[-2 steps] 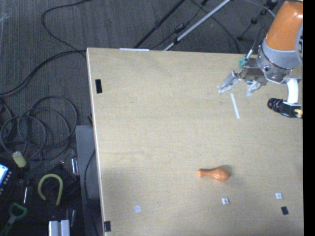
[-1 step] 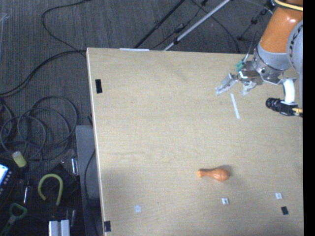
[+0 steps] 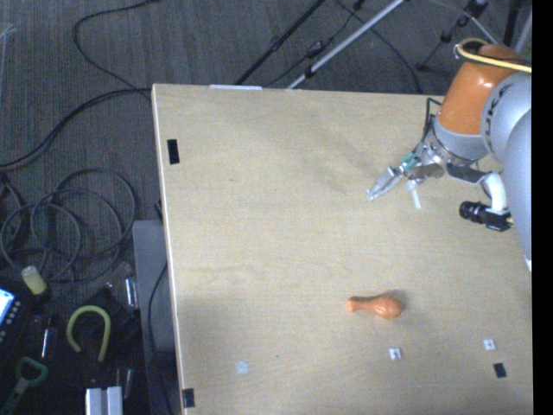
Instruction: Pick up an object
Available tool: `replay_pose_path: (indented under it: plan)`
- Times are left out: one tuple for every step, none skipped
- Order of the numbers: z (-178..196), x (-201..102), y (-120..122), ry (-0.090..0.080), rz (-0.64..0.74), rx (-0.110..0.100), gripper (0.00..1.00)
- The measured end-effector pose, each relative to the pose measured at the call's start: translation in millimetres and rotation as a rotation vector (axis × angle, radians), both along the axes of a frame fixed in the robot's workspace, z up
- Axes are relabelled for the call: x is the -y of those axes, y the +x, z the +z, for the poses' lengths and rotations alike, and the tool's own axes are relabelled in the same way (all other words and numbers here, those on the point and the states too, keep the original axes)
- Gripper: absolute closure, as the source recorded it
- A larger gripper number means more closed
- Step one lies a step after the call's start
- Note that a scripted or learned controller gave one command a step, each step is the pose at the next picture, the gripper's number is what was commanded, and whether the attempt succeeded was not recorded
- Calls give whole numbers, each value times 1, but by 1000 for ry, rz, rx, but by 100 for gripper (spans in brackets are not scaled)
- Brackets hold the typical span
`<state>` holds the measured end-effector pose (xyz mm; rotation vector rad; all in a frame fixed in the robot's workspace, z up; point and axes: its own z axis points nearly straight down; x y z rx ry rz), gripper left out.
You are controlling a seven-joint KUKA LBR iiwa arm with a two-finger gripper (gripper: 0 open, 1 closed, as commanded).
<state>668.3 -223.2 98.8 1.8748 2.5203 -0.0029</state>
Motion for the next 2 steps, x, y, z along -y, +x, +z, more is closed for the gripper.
replay_pose_path:
  plan:
    - [-14, -2, 1, 1, 343, 2, 0]
    - [-14, -35, 1, 1, 618, 2, 0]
